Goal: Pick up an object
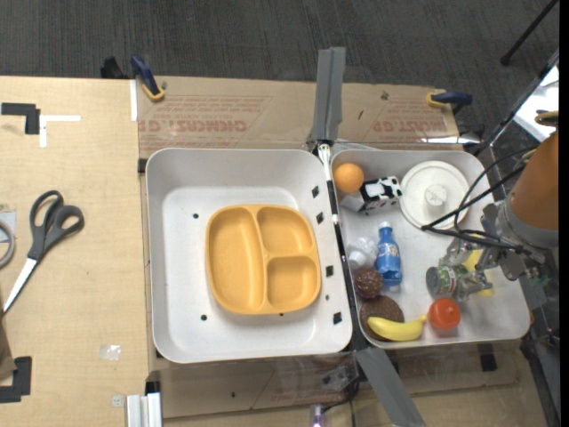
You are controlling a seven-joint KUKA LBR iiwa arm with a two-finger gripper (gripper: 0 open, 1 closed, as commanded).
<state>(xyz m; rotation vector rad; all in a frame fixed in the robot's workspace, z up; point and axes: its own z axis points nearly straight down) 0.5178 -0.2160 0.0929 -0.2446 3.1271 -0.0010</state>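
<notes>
On wooden bench, two white bins abut.

The arm comes in from the right edge of the frame, at mid-height, its orange band showing as a rounded mass against that edge. Black cables loop across and in front of the wrist. Below and to the left of the band, the pincer points down and leftward in the lower right of the frame, its metal parts crowded together.
</notes>
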